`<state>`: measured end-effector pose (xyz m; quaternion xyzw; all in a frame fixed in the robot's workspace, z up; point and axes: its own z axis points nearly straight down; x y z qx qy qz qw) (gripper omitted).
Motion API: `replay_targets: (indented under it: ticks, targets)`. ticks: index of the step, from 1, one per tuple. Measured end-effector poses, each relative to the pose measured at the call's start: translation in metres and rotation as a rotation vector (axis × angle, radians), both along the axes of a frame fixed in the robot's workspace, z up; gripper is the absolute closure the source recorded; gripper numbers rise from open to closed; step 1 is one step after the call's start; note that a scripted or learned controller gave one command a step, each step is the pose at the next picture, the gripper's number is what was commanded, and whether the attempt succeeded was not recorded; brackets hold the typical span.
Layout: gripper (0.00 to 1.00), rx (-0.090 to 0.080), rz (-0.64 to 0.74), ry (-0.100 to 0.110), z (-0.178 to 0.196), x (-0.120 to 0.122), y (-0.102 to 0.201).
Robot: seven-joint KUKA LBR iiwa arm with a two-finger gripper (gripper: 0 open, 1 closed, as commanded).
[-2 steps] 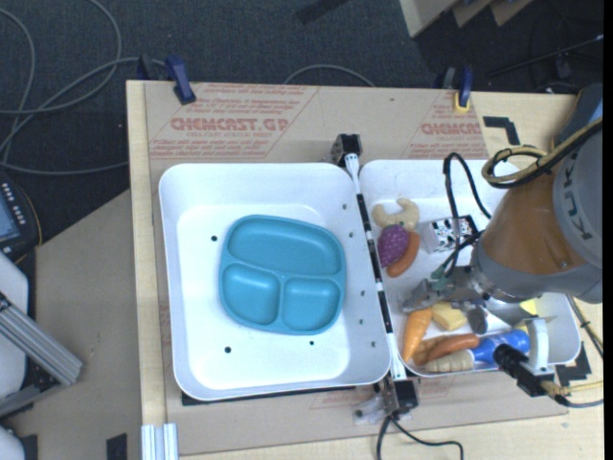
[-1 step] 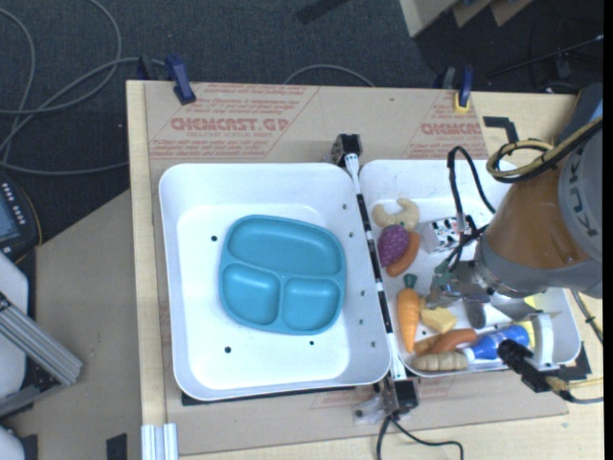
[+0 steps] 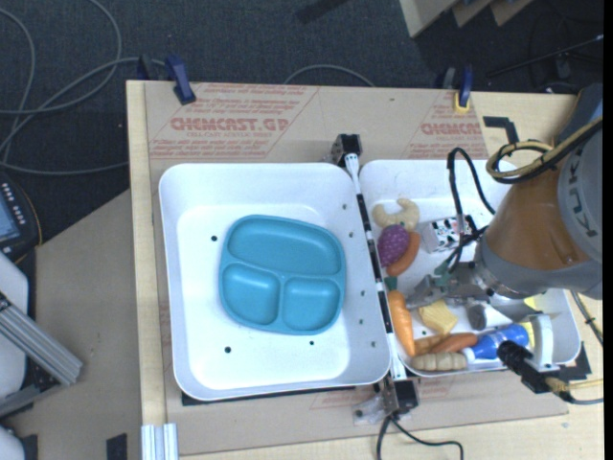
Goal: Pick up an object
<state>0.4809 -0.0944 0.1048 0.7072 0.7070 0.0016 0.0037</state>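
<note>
I see my gripper (image 3: pixel 450 290) low in the right white bin (image 3: pixel 421 175), finger state unclear, beside a pale yellow wedge (image 3: pixel 439 316), orange carrot (image 3: pixel 401 322), purple grape cluster (image 3: pixel 394 245). A blue three-compartment plastic tray (image 3: pixel 282 271) fills the left white bin (image 3: pixel 192 286).

Blue three-compartment tray (image 3: pixel 282 272) sits in left white bin (image 3: pixel 192 343). Table (image 3: pixel 144 257) is brown board with red print; blue clamps (image 3: pixel 179 78) at its far edge.
</note>
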Motion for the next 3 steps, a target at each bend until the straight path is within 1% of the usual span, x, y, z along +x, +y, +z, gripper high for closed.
replay_targets:
  ticks: [1, 2, 3]
  targets:
    - [0.00, -0.008, -0.007, -0.002, -0.018, 0.000, -0.004]
    - [1.00, 0.001, 0.000, 0.006, -0.010, -0.002, 0.002]
    - [1.00, 0.005, 0.011, -0.005, 0.085, 0.040, 0.074]
